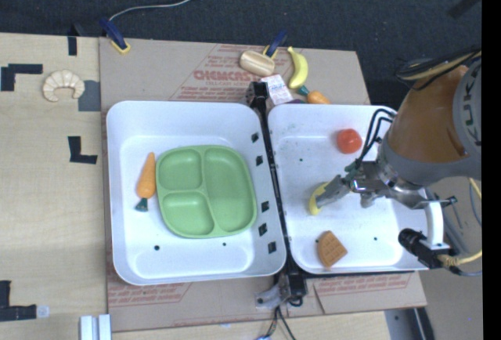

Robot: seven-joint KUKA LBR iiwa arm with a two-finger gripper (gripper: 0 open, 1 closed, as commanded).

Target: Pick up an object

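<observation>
We see the gripper (pixel 329 193) low in the right bin (pixel 297 135), reaching leftward from the arm (pixel 427 135) at the right edge. Its fingers appear to straddle a small yellow, banana-like piece (pixel 315 200); we judge them partly closed around it, though we cannot confirm a firm hold. The piece lies at the fingertips, on their left and slightly below, with its long axis running from upper right to lower left, close to the gripper's line of reach. We judge that the lift depends on the fingers closing across this axis. Other candidates sit in the same bin: a red tomato-like ball (pixel 349 140) above the gripper, and a brown cracker-like piece (pixel 331 249) below it, both apart from the fingers. The left bin (pixel 125 174) holds a green divided plate (pixel 207 191) with a carrot (pixel 146 175) just beside it.
</observation>
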